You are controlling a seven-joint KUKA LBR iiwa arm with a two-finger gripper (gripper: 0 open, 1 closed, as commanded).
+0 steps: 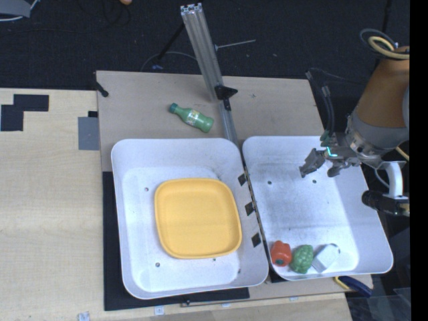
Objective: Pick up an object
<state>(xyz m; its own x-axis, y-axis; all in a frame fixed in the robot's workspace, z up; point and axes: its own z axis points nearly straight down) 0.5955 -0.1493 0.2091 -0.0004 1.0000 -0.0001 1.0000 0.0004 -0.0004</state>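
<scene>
Camera view is showing two white bins sitting side by side on a bench, the left bin point(127, 179) in the lower middle of the frame and the right bin point(361, 239) at lower right. A yellow plate point(198, 217) is lying flat in the middle of the left bin. In the right bin three small things are crowding the lower edge: a red pepper point(281, 253) at the left, a green lump point(302, 259) touching it on its right, and a white block point(325, 257) just beside that. The arm point(384, 105) is reaching in from the right of the frame, and its gripper point(323, 166) is hanging over the upper part of the right bin, well apart from the three things below. Its two dark fingers point(309, 164) are spreading apart, and nothing is sitting between them, so the gripper is released and grasping nothing. A green bottle point(191, 118) is lying on its side on the tan board above the left bin, outside both bins, its cap pointing to the upper left. A grey metal rail point(204, 45) is slanting from the top of the frame down to the gap between the two bins. At far left a pale wooden table point(47, 199) is filling the frame's edge.
</scene>
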